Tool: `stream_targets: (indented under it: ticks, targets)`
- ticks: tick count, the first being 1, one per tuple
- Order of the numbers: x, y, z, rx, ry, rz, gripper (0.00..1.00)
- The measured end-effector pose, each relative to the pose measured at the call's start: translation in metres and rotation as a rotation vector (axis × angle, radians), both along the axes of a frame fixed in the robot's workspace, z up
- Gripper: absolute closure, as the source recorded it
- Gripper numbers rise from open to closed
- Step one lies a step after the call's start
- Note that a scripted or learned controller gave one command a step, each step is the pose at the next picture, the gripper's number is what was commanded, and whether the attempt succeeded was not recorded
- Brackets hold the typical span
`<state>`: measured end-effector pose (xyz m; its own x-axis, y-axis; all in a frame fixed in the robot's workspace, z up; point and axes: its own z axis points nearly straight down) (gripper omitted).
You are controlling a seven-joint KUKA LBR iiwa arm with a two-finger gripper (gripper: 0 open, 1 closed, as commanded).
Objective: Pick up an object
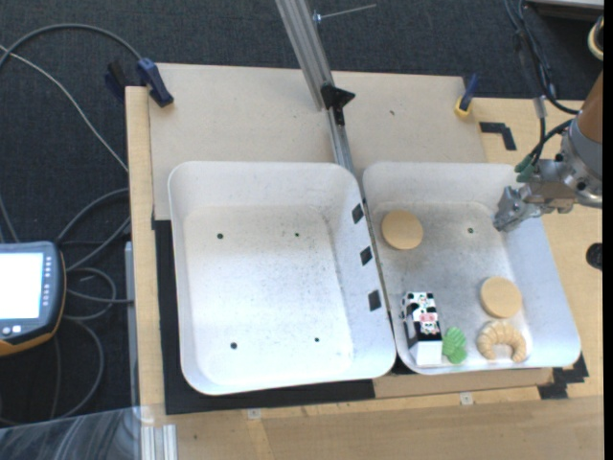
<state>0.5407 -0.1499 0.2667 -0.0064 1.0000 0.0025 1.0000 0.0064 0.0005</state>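
The gripper [510, 209] hangs over the right bin's [536, 257] far right side; whether it is open, I cannot tell. Left of it lies a tan disc [402, 229]. Nearer, a second disc [501, 297] sits just above a croissant [503, 341], with a green toy [453, 345] and black-and-white carton [422, 318] beside. The left bin [268, 276] sits alongside.
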Motion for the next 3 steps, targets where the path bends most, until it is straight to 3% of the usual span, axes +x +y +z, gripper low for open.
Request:
stream_targets:
  ticks: [1,3]
  targets:
    - [-0.009,0.053,-0.006,0.001,0.003,0.0,1.0]
    - [0.01,0.166,-0.019,0.0,-0.001,0.001,1.0]
